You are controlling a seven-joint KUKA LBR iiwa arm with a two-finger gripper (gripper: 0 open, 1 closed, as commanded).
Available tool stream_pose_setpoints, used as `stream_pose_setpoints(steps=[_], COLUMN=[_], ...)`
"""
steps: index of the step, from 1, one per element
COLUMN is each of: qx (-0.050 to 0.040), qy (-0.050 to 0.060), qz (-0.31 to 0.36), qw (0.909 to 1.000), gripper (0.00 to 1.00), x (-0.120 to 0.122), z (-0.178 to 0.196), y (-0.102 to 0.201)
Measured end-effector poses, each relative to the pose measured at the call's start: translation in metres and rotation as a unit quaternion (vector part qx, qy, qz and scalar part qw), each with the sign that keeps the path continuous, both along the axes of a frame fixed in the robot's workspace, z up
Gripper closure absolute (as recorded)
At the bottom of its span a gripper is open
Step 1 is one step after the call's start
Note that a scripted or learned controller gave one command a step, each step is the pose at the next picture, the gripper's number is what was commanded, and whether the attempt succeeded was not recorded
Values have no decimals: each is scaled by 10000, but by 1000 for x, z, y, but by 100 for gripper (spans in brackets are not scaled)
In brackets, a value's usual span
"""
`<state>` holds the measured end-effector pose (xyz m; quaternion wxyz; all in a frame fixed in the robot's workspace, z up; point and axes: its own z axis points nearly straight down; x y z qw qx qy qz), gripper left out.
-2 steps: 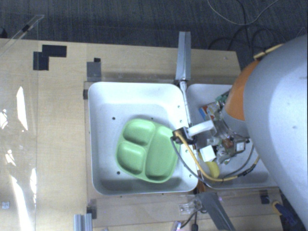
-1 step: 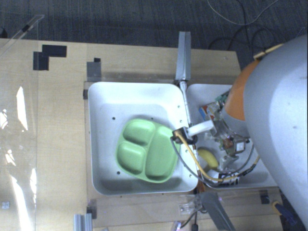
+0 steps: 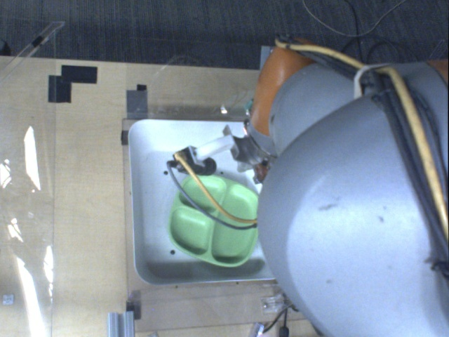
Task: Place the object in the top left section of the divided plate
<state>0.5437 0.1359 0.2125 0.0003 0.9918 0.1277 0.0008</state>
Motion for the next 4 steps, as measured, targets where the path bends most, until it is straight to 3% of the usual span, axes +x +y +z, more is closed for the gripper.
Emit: stream_pose_setpoints(steps=[1,2,3,4], qx=[1,1,-6,3], qy=[31,45,16,36], qz=[-14,-17,563,1700], qw=[10000,10000,9984,9854], gripper=[0,100,100,100], x=[-47,-45,-56,-57], z=[-95,-88,2,-31], y=[18,16,-68,-104])
